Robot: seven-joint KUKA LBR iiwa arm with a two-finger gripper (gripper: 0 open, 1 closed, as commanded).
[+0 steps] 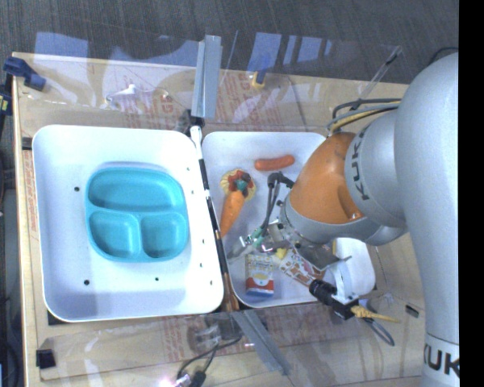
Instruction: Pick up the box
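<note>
A small box (260,284), white with red, yellow and blue print, lies near the front edge of the right bin (306,142). My gripper (264,239) hangs just above and behind the box, low over the bin floor, under the orange wrist band. From this angle I cannot make out a gap between gripper and box, and nothing is visibly held.
In the right bin, an orange carrot (231,208) lies left of the gripper, a toy with red and yellow bits (240,182) behind it, and a sausage (273,164) at the back. The left bin (56,216) holds a blue divided tray (137,213).
</note>
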